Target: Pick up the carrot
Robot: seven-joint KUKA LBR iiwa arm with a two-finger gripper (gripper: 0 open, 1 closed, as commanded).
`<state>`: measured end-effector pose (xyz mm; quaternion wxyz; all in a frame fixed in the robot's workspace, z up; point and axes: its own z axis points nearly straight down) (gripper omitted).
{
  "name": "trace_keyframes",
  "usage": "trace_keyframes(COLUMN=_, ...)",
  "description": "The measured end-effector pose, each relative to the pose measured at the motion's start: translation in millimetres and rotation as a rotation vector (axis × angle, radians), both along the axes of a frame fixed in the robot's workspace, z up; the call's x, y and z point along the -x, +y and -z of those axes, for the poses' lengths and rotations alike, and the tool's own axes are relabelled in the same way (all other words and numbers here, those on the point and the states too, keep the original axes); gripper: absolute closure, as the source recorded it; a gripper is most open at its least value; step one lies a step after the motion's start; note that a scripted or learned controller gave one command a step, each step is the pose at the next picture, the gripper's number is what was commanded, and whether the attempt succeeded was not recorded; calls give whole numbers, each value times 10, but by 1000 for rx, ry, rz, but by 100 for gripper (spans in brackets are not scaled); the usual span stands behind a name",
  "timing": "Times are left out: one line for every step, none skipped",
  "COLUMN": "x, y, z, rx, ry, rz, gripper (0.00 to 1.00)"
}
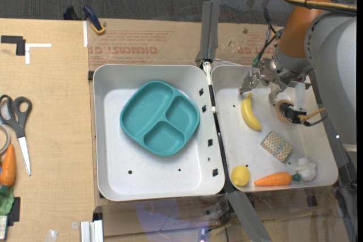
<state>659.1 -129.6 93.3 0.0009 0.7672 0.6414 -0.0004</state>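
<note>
Small orange plastic carrot (273, 179) lies along the right white bin's (324, 144) near wall, long axis sideways, green tip right, well below the claw (262, 81) hovering by yellow banana (250, 113); claw state unclear.

Two bins are set side by side on the bench. In the left bin (108, 178), well left of the gripper (262, 81), a divided plate (160, 117) is laid. The gripper is hung over the far end of the right bin (227, 139). A banana (250, 113) is found just below it, a sponge (276, 145) nearer the viewer, and a lemon (240, 175) and carrot (273, 179) along the near wall. Scissors (17, 127) are laid on the bench, far left.
</note>
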Motion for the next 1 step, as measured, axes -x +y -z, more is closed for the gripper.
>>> trace_keyframes(x=526, y=315, z=18, rx=-2, ry=3, rz=88, gripper=0)
